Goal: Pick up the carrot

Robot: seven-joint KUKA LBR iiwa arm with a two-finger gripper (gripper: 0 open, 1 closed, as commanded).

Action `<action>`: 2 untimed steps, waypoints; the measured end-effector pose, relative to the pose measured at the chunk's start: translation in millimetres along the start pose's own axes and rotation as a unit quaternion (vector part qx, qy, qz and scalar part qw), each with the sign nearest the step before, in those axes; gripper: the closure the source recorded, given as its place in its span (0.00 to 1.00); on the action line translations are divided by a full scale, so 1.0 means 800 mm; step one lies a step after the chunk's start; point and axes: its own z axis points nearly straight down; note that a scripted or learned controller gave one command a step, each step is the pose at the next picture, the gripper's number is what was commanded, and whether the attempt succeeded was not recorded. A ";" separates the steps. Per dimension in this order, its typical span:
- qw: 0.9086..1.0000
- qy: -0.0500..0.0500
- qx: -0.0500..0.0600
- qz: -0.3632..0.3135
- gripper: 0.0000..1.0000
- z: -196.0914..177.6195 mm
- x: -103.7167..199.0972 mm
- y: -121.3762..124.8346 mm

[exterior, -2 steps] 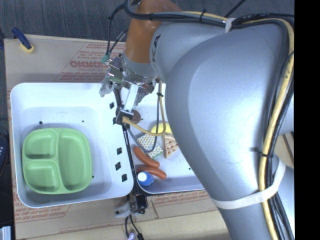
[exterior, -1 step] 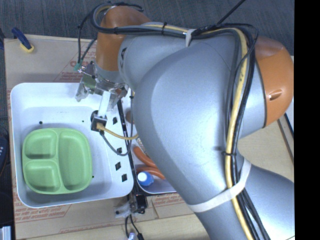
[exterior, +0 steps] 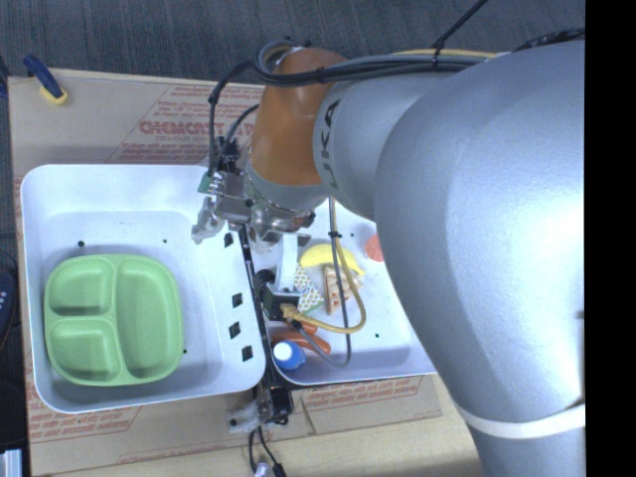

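The carrot (exterior: 310, 344) lies in the right bin (exterior: 390, 338), low in the view and close to the wall shared with the left bin. It is just beside a blue-and-white thing (exterior: 286, 356), and its long axis seems to run across the view at a slight slant. The tool (exterior: 260, 232) hangs over that shared wall, so the carrot lies toward the view's lower edge from it and a little right. Whether the tool is released or clenched I cannot tell.
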 end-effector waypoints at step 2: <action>0.997 0.000 0.000 -0.076 1.00 0.006 0.062 -0.087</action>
